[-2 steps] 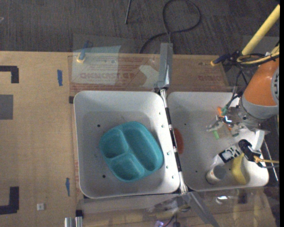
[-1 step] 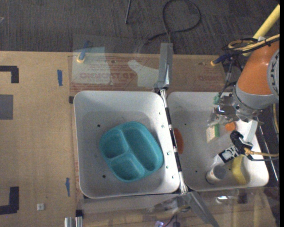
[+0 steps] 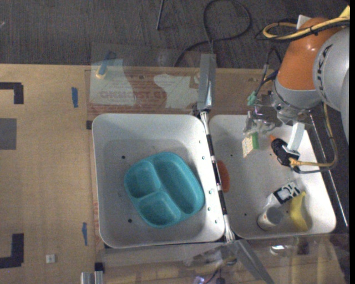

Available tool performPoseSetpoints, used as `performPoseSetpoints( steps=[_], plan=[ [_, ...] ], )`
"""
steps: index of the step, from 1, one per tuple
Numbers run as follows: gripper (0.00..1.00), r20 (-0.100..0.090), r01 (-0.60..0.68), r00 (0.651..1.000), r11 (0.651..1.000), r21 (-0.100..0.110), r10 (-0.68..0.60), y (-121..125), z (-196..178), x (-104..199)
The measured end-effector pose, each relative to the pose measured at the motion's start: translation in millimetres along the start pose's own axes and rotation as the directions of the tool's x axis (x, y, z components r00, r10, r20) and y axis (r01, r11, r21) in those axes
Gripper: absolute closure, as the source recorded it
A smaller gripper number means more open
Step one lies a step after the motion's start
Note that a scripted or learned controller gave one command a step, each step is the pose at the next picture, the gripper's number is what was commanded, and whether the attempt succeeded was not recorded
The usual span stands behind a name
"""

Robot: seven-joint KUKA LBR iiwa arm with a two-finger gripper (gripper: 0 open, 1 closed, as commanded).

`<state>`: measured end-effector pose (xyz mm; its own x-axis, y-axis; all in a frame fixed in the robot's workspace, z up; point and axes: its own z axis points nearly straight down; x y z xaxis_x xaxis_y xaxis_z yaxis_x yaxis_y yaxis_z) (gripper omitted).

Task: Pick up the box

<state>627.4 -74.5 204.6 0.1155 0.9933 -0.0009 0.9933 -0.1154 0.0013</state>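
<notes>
Box (image 3: pixel 288 192), small and black-and-white, lies slantwise near the right bin's (image 3: pixel 238 222) lower-right corner, just beside a banana (image 3: pixel 300 213). The gripper (image 3: pixel 257 126) hangs by the bin's upper edge, well apart from it. I cannot tell whether the gripper is open or holds anything.

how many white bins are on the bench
2. The left bin holds a teal divided plate. The right bin sits beside it, under the gripper, with a small box, a banana and a cup near its lower right corner.

A robot lab: taped bench (image 3: pixel 44 183), loose cables (image 3: pixel 222 16), white bins (image 3: pixel 102 166).
</notes>
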Motion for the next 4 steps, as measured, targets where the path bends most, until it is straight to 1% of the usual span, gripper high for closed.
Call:
performPoseSetpoints(
  steps=[1,2,3,4],
  plan=[
    [1.0,0.001,0.054,0.999,0.999,-0.001,-0.054,20.2,19.7,30.0],
    [1.0,0.001,0.009,1.0,1.0,-0.015,-0.009,6.1,69.0,-77.7],
    [1.0,0.001,-0.307,0.952,0.952,0.0,0.307,51.5,-45.2,-110.0],
    [1.0,0.001,-0.328,0.945,0.945,0.003,0.328,40.9,-38.0,-61.1]
  ],
)
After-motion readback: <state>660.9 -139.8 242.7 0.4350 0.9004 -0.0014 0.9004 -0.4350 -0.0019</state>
